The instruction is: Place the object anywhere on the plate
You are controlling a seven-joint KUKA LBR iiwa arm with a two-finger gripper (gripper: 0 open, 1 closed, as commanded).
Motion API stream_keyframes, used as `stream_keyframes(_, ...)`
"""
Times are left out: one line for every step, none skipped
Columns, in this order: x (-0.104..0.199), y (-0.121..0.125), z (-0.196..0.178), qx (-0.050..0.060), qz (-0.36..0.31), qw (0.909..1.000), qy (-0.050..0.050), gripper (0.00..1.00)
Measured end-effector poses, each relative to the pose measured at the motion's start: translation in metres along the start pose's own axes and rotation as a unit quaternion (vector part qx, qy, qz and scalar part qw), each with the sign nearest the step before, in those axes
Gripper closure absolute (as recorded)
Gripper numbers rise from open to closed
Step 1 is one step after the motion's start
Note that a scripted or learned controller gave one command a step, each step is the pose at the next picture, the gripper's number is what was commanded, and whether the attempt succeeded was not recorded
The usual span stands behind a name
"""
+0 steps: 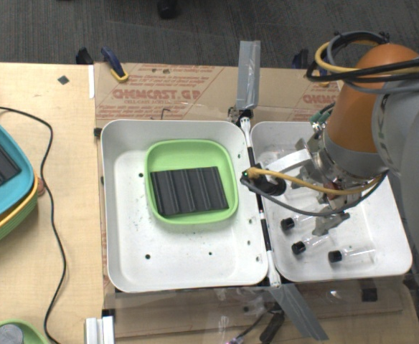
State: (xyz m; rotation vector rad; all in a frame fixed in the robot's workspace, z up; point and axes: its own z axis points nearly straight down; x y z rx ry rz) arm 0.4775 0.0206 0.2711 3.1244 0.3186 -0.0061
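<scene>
- Two shallow white bins sit side by side on the bench: the left bin [123, 264] and the right bin [382, 260].
- One green plate [191, 153] lies in the left bin, toward its far side, with one dark ribbed mat [189, 190] lying flat on it.
- Three small clear vials with black caps lie in the right bin: one [288, 224] near the bin's left wall, one [304, 246] just nearer the camera, and one [349, 254] to their right by the near edge. All three rest on the bin floor, well apart from the plate.
- One grey arm [403, 120] with an orange band [364, 113] reaches over the right bin; its gripper [328, 224] hangs above the vials. Whether the jaws are apart or together cannot be told from here.
- Cables, yellow and black, loop round the wrist.
- The bench [37, 77] is pale wood; a sheet of printed cardboard [166, 92] lies under the bins' far side.
- At the left edge, a stack of blue and green plates [16, 192] sits with a black cable running past it.
- Beyond the bench is grey carpet [209, 13].
</scene>
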Motion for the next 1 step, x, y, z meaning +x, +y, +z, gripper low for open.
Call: stream_keyframes(0.003, -0.0162, 0.0283, 0.0, 0.005, 1.0, -0.001, 0.0)
